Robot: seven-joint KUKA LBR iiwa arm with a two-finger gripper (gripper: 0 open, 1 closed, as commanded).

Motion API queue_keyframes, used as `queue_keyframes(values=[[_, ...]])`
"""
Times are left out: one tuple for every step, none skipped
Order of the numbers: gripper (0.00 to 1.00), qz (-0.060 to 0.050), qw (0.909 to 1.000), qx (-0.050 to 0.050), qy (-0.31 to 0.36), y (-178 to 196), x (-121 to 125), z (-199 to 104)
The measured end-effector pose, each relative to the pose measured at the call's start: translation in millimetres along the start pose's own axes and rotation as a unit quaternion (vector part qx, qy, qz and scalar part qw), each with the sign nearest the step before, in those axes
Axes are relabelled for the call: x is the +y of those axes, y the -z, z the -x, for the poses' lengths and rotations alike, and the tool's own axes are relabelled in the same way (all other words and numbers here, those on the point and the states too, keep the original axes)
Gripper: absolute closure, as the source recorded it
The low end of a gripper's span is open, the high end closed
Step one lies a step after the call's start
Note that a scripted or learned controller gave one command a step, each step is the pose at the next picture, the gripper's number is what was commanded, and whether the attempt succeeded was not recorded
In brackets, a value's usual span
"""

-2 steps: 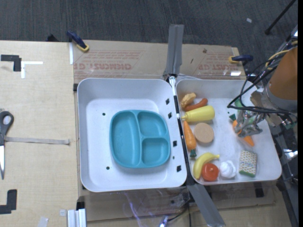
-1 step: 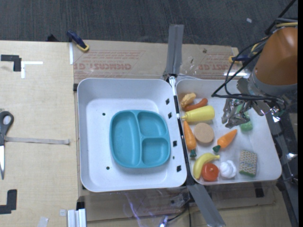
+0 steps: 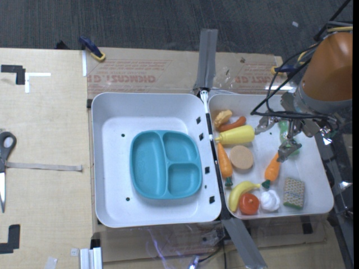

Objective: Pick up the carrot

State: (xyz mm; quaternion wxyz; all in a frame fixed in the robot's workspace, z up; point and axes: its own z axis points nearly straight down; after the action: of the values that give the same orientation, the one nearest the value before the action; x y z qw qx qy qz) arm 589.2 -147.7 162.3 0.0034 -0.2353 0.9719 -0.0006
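Note:
Two carrots lie in the right bin (image 3: 321, 205). A small carrot (image 3: 272, 167) rests slanted in the middle of the bin, its green end pointing toward the front. A longer carrot (image 3: 224, 161) lies along the bin's left wall. My gripper (image 3: 289, 148) hangs from the orange-banded arm (image 3: 331, 66), low over the bin. Its tip sits right at the upper right end of the small carrot. The view does not show whether it touches the carrot, and nothing is lifted off the bin floor.
Around the carrots lie a yellow corn cob (image 3: 236, 134), a red sausage (image 3: 235, 122), a tan disc (image 3: 242, 157), a banana (image 3: 241, 190), a tomato (image 3: 249, 204), a white garlic bulb (image 3: 270, 200) and a speckled sponge block (image 3: 294, 192). The left bin (image 3: 106, 206) holds a blue divided plate (image 3: 166, 164).

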Motion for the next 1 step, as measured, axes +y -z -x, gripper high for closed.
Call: queue_keyframes(values=[[0.00,0.001,0.9992,0.002,-0.039,-43.2,-6.4,-60.0]])
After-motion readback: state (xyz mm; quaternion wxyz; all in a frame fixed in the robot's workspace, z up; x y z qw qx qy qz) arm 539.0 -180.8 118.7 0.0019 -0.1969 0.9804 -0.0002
